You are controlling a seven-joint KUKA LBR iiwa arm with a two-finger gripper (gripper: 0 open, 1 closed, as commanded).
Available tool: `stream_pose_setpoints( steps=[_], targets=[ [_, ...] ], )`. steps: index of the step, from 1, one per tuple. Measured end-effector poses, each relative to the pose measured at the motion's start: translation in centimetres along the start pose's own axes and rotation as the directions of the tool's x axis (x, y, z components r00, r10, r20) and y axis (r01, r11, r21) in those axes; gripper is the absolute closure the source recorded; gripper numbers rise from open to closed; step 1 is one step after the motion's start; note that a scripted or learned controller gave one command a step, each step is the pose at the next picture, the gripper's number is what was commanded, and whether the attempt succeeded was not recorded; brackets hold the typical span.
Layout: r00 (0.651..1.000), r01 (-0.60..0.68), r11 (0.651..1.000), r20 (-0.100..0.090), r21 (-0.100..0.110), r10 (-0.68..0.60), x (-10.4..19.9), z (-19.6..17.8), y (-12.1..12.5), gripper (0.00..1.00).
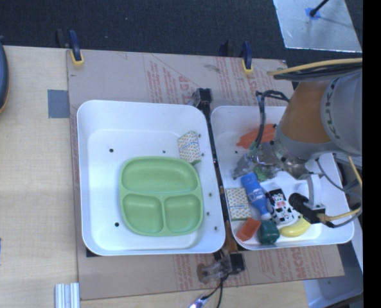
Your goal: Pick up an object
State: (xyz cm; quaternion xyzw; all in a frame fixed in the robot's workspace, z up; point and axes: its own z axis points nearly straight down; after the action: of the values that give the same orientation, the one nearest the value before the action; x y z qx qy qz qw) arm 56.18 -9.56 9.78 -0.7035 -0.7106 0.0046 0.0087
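My gripper [253, 164] hangs low over the middle of the right bin [331, 237], below the orange-banded wrist [309, 114]. Just under and in front of it lies a blue bottle [256, 196], pointing toward the near rim. An orange object [257, 136] lies behind the gripper, partly hidden by it. Nearer the front are a patterned card [236, 203], an orange piece [247, 228], a dark green object [268, 233], a yellow banana-shaped toy [296, 228] and a black-and-white item [278, 205]. Nothing is visibly held.
The left bin [94, 172] holds a green divided plate [161, 194] and a small patterned box [189, 147] at its back right. A black clip [203, 97] sits at the far end of the rims between the bins. Cables [335, 217] trail over the right bin's right side.
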Motion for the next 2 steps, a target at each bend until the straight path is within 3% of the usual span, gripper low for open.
stream_pose_setpoints(
  steps=[1,2],
  targets=[
    [1.0,-0.012,1.0,0.002,0.009,0.012,-0.84,0.83,8.54,0.0],
    [1.0,-0.014,1.0,0.0,0.013,0.014,-1.67,0.9,8.81,0.0]
  ],
)
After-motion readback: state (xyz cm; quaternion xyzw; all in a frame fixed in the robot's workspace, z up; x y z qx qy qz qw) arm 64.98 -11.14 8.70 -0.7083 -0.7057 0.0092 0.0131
